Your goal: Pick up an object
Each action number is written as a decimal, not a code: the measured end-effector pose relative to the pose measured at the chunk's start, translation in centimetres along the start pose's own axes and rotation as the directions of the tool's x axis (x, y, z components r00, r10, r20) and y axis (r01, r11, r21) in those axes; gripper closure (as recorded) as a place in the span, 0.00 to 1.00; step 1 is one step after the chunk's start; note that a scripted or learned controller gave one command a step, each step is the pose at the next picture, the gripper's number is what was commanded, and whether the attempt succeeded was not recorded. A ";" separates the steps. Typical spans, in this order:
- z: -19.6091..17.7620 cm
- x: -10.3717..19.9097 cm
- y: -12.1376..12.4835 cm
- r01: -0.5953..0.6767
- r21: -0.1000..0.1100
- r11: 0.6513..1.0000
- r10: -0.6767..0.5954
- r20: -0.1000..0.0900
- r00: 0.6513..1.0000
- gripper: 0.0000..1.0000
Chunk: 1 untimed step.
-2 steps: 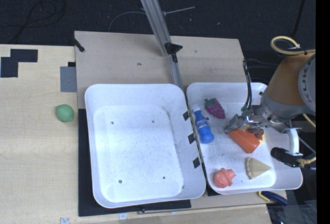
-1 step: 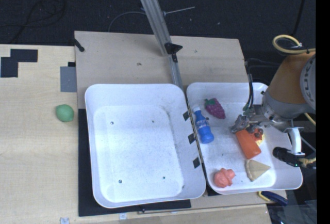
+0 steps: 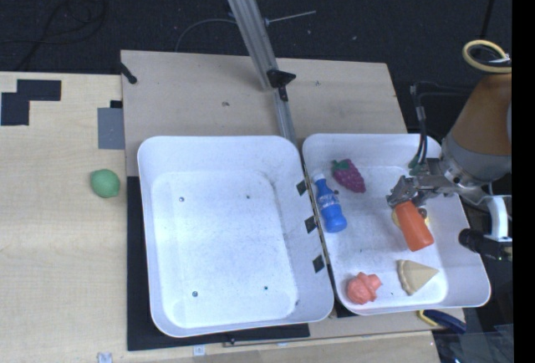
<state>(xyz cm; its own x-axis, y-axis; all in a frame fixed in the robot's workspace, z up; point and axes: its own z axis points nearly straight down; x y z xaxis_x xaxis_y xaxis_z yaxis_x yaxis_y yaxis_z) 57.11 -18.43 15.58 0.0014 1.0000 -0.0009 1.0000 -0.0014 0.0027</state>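
Far left on the bench [image 3: 58,211]: green ball [image 3: 105,183], smooth, round, well apart from both bins, out of play. Next, left bin [image 3: 159,186]: shallow white plastic, rounded corners, speckled floor, thin rim. Between the bins: black clips along the shared edge. Right bin [image 3: 476,290], same make, holding everything pickable. Blue bottle [image 3: 328,205] lying flat just beside the left wall, smooth, cylindrical, likely to roll. Purple grape bunch [image 3: 349,176] near the top, knobbly, matte. Pink-red lumpy toy [image 3: 363,288] at the bottom, irregular, soft-looking. Beige wedge [image 3: 415,276] beside it, flat-faced, pointed. Orange cylinder [image 3: 414,224] slanted in mid-bin, smooth, tapered, probably the target. Gripper [image 3: 407,196] down at the cylinder's upper end, touching or nearly so; jaw opening impossible to judge from this angle, nothing visibly clamped between them. Risks, as judgement: contact only at the tip of a smooth round body, so slip-out or pivot on lift likely; cylinder lying at a slant, so closing off-axis could squirt it sideways toward the wedge or the right wall; something yellowish under the cylinder, unclear what, possibly upsetting the seat; shallow rim close by, so a knocked item could leave the bin.
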 end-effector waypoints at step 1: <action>-5.8 -0.7 0.6 0.001 -0.001 1.000 -0.001 0.000 1.000 1.00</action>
<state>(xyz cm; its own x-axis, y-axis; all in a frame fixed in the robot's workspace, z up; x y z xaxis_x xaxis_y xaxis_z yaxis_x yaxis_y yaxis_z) 57.65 -19.16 21.42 0.0008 1.0000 -0.0013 1.0000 -0.0008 0.0041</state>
